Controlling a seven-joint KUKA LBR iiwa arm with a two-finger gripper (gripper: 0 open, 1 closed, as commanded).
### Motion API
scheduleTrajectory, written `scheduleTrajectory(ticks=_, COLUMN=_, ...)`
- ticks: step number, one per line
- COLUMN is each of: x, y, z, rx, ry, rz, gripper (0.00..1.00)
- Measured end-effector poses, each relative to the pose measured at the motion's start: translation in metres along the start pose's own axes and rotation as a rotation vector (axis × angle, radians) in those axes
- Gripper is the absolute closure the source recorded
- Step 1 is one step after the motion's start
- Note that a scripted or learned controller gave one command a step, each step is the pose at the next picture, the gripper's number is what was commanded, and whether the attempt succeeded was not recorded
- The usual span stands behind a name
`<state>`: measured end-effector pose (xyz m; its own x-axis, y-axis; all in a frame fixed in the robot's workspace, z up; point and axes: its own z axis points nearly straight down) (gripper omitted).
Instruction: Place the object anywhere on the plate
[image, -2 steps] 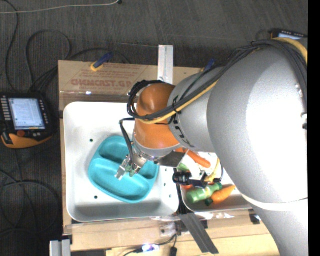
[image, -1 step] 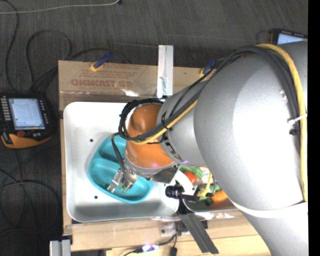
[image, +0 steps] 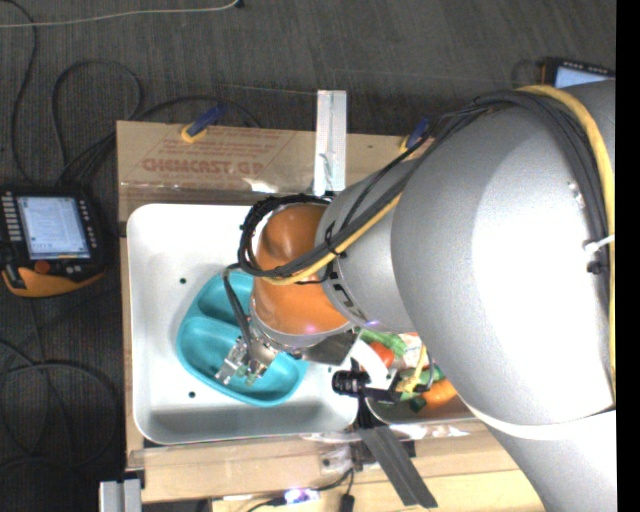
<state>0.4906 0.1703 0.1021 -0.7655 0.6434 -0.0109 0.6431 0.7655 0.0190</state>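
One gripper (image: 243, 368) hangs low over the near half of the turquoise divided plate (image: 205, 335) in the left white bin (image: 155, 300); I cannot tell how its jaws stand, nor make out any object between them, so the task's thing cannot be placed from this view. Judged from here, a good placement means releasing low over a flat plate section, clear of the centre ridge and raised rim. Open bin floor lies left of and beyond the plate, while colourful items (image: 405, 365) crowd the right side under the arm.
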Motion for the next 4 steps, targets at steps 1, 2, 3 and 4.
scheduleTrajectory(ticks=1, x=-0.006, y=0.008, z=0.01, rx=0.01, ry=0.01, rz=0.379, gripper=1.0)
scheduleTrajectory(ticks=2, x=-0.005, y=0.009, z=0.009, rx=0.008, ry=0.012, rz=0.378, gripper=0.0)
scheduleTrajectory(ticks=3, x=-0.077, y=-0.017, z=0.005, rx=0.022, ry=0.012, rz=0.413, gripper=0.0)
scheduleTrajectory(ticks=4, x=-0.077, y=-0.017, z=-0.004, rx=0.022, ry=0.008, rz=0.412, gripper=1.0)
